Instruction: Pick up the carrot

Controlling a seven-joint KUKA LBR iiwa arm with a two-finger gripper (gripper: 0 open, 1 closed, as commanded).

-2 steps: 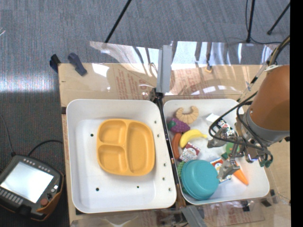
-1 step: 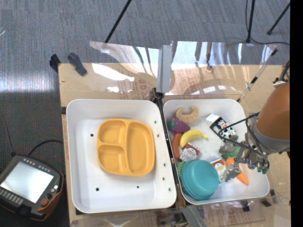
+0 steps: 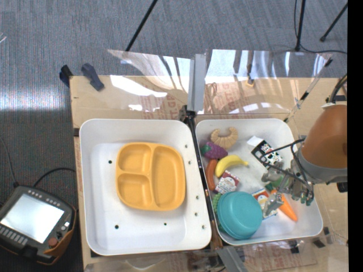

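Orange and tapered, the carrot (image 3: 288,209) is seen lying in the right bin (image 3: 309,222), near its right wall toward the front corner, just beside the teal bowl (image 3: 239,215). The claw (image 3: 277,200) is placed right over the carrot's thick end, but whether its fingers are wide or closed cannot be told, and no grip on the carrot can be confirmed. A second orange piece (image 3: 211,173) is seen along the bin's left wall by the banana (image 3: 229,164). For a sound pick, the claw would best be centred across the carrot's thicker part, kept clear of the bowl rim, and closed fully before any lift is made.
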